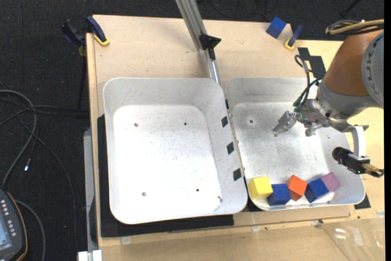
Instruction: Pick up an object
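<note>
A: Two fingers on the gripper (286,124), and you can see them pressed nearly together with nothing between them. It hangs over the bare floor of the right bin (269,150), upper middle, well apart from any block.

B: Where do you find something to pick?

A: Five blocks bunched along the near edge of that bin: yellow block (261,186), blue block (279,194), orange block (297,186), second blue block (316,189), purple block (330,181). Most touch a neighbour.

B: How will they handle?

A: Judged as small, light, stiff cubes, not fragile; flat faces should grip well. You would take the yellow one across its two free sides, since it sits at the end of the row. The left bin (122,101) holds nothing useful.
</note>
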Robot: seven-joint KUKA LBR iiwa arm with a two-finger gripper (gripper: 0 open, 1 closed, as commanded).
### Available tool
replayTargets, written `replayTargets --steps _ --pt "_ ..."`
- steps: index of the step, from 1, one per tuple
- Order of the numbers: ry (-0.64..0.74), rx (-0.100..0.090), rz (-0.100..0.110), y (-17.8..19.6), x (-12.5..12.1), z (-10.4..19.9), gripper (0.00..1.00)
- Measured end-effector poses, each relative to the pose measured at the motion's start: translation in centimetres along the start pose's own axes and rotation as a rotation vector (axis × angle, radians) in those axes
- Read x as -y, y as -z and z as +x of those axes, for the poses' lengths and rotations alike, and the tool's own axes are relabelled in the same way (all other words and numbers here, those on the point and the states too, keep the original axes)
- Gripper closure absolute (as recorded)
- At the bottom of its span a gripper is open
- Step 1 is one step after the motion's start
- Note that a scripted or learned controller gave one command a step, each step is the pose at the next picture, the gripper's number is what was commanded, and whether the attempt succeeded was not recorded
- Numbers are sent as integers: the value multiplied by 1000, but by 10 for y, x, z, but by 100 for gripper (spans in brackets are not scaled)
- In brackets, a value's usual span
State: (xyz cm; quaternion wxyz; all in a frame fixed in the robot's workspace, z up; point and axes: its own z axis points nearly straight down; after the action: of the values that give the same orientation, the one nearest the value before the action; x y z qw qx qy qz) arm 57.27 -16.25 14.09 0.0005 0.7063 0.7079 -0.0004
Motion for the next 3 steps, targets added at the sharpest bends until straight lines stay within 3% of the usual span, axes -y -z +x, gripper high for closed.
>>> replayTargets --steps 1,3 --pt "-3 0 2 -48 -10 -14 0" --pt "4 -2 -3 -45 -44 43 0"
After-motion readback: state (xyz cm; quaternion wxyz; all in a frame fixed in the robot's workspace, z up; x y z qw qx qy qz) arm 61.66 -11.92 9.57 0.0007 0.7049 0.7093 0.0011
